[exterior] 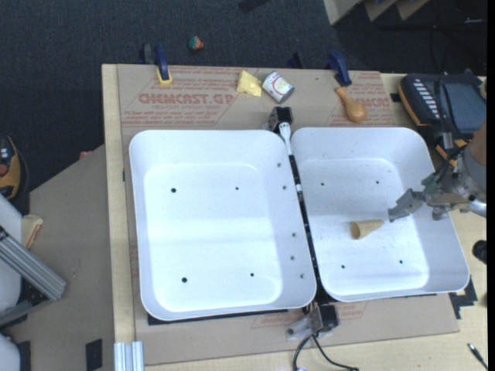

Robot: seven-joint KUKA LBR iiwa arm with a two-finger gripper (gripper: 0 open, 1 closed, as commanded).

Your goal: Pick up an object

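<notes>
the end effector (404,207) sits just right of the small tan cone-shaped piece (366,228) in the right white bin (371,141). i cannot tell whether it is apart or together. best to centre over the cone and straddle its narrow width.

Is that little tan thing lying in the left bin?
No, the tan object lies in the right bin, near the gripper.

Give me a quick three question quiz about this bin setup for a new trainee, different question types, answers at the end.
1. True or false: the tan object lies in the left bin.
2. Which is nearest the tan object: A) gripper, B) yellow piece, C) wooden tool?
3. Fill in: the yellow piece rests on the ___, outside both bins.

Key: 1 false, it lies in the right bin; 2 A; 3 board.
</notes>
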